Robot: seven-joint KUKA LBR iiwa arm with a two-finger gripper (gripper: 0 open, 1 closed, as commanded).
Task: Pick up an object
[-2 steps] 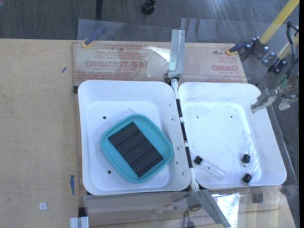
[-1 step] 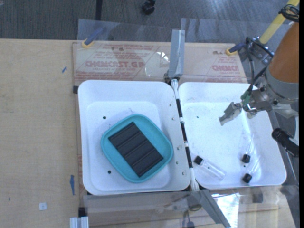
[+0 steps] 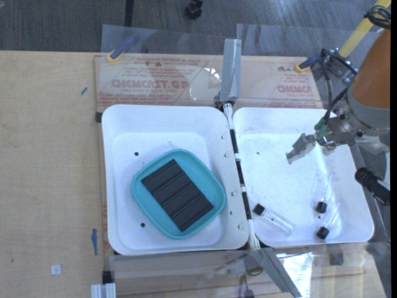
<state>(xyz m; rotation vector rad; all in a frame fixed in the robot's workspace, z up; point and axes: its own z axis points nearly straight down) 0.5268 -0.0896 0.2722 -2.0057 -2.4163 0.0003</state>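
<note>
A: What takes up most of the desk [image 3: 43,166]?

B: Two white bins side by side. The claw [image 3: 304,146] hangs over the right bin [image 3: 273,126], in its upper half, and the left bin [image 3: 118,129] lies well off to the claw's left.

A: And the arm?

B: The arm [image 3: 375,73] is cut off by the right edge; I see just its orange band and grey wrist.

A: What sits in the left bin?

B: A teal tray [image 3: 214,188] with dark ribbed inserts, tilted, far to the left of the claw and lower.

A: Anything below the claw?

B: A clear tube with a black cap [image 3: 270,218] near the bin's front, and further right two small black caps [image 3: 321,207] on clear plastic that is hard to make out against the white.

A: Claw apart or together?

B: The grey fingers [image 3: 298,149] seem spread, with nothing between them, though they are small and blurred.
</note>
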